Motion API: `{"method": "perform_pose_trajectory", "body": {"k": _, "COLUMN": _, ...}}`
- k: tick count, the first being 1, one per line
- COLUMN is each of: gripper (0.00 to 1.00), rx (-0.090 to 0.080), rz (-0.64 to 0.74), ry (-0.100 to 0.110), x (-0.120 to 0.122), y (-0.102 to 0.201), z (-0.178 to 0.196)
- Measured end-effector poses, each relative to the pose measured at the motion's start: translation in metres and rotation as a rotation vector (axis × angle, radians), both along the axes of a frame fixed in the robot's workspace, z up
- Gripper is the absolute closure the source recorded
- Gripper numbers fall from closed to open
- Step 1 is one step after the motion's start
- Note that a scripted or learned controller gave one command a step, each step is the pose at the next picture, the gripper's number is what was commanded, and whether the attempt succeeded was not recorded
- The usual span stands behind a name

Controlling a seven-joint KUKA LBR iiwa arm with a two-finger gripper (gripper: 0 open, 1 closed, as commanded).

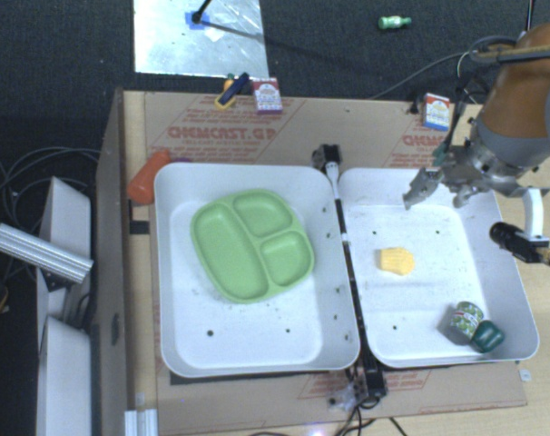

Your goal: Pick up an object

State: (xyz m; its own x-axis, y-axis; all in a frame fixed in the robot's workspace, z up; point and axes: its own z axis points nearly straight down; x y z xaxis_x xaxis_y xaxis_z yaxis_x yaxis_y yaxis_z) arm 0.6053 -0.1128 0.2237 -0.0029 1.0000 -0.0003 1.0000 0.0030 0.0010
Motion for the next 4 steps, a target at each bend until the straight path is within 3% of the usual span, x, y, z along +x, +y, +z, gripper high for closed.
{"method": "perform_pose_trajectory", "body": {"k": 3, "gripper": 0.00, "rx": 0.000, "rz": -0.002, "ry": 0.000, "x": -0.026, "y": 0.014, "z": -0.140}}
{"method": "perform_pose_trajectory", "body": {"k": 4, "gripper": 1.00, "rx": 0.000, "rz": 0.000, "ry": -0.002, "x": -0.025, "y": 0.014, "z": -0.129}}
